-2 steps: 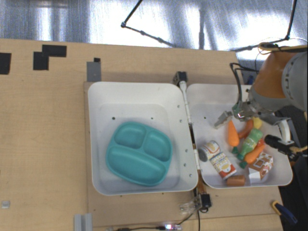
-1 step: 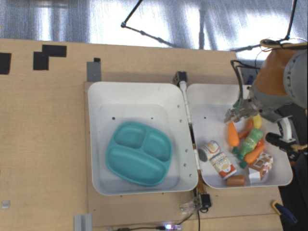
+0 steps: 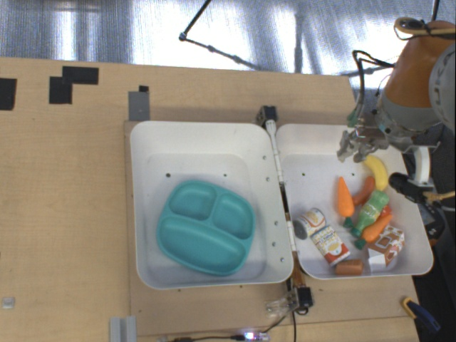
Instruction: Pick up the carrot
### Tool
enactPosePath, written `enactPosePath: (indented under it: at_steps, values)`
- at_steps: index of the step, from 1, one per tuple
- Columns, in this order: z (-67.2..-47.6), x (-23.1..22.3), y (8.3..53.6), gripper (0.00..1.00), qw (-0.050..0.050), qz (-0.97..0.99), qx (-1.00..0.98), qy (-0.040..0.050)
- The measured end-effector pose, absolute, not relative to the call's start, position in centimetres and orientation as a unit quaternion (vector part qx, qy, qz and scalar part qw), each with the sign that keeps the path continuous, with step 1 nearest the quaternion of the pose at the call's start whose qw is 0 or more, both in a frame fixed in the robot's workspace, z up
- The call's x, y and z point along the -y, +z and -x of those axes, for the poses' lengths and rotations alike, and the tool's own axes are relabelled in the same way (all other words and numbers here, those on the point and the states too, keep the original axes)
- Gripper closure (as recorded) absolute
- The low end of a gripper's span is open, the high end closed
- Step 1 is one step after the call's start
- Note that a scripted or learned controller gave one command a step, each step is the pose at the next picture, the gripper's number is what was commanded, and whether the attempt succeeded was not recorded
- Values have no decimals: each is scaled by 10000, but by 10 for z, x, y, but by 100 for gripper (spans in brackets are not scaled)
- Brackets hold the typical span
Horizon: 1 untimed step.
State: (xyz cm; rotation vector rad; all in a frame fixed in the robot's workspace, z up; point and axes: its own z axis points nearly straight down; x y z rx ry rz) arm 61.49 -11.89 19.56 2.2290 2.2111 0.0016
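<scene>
The carrot [image 3: 344,197], a short orange cone, lies in the right bin [image 3: 306,152], near the bin's middle, its tip pointing toward the far wall. My gripper [image 3: 358,148] hangs over the far part of that bin, above and slightly right of the carrot, apart from it. Its fingers are open and nothing sits between them. A yellow banana [image 3: 376,171] lies just below the gripper.
Right of the carrot crowd a red-orange piece [image 3: 366,188], a green bottle [image 3: 371,211] and another orange piece [image 3: 379,228]. A can [image 3: 309,224], a juice box [image 3: 330,243], a sausage [image 3: 348,267] and a small carton [image 3: 389,244] lie nearer the front. The left bin [image 3: 149,191] holds a teal divided plate [image 3: 206,226].
</scene>
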Motion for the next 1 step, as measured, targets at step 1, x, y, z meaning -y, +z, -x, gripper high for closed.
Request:
enactPosePath:
  at_steps: [1]
  values:
    - [-615, 119, 195, 0, 9, -7099, -7043, 3]
